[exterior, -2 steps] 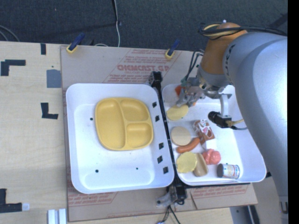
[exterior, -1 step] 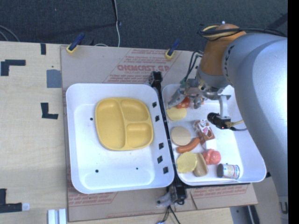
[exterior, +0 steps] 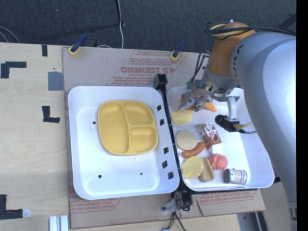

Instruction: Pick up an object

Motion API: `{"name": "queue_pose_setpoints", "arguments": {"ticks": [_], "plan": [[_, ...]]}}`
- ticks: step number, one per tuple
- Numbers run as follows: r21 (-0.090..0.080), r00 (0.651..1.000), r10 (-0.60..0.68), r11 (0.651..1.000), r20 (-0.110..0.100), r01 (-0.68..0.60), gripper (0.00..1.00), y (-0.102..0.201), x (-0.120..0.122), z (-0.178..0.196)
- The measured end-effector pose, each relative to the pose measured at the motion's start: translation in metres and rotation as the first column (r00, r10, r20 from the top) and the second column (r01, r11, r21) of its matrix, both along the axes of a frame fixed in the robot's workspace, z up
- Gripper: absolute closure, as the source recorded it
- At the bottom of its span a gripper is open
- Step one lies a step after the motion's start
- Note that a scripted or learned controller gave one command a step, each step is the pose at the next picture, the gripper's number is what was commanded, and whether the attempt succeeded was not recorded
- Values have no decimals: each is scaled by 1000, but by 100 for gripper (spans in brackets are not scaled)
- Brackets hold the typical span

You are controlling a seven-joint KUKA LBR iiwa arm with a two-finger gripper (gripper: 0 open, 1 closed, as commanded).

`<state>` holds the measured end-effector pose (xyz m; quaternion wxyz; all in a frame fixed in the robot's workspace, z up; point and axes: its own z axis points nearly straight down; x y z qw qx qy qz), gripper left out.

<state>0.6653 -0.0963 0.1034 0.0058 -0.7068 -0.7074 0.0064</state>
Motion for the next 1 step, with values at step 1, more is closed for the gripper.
{"name": "queue_pose_setpoints", "arguments": {"ticks": [1], "plan": [[4, 1000, 7, 1000, 22, -7, 100, 74, -22, 86]]}}
